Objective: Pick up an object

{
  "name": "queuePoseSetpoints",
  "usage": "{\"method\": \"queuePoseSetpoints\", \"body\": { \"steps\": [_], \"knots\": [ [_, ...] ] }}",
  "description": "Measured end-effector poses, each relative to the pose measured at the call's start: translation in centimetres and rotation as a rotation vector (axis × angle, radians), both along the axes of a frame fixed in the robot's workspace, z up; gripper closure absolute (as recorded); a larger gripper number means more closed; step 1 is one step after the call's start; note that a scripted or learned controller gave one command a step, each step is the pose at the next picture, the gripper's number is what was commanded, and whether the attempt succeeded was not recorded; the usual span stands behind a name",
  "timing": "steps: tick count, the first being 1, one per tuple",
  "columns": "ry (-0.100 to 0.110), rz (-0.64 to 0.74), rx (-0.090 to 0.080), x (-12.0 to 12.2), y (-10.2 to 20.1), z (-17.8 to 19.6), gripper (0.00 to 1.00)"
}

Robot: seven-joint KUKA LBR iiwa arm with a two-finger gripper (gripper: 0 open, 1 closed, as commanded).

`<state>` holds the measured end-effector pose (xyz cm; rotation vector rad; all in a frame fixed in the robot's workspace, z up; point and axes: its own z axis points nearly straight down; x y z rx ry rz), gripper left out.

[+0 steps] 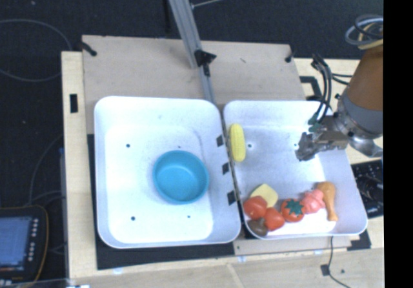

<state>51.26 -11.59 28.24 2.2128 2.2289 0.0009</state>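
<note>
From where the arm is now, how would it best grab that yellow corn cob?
Probably across the middle of the yellow corn cob, coming straight down. It lies flat and long against the right bin's left wall, apart from the other toys, so the jaws should close across its narrow width, though the wall leaves little room on that side.

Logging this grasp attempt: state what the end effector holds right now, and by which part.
Nothing is visibly held. The end effector hangs over bare floor of the right bin, apart from the toy food pile and the yellow corn.
</note>
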Motion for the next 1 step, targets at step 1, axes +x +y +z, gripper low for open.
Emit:
{"method": "queuePoseSetpoints", "body": {
  "steps": [1],
  "knots": [
    [-0.002,0.001,0.000,2.29,5.04,-0.54,1.00]
  ]
}}
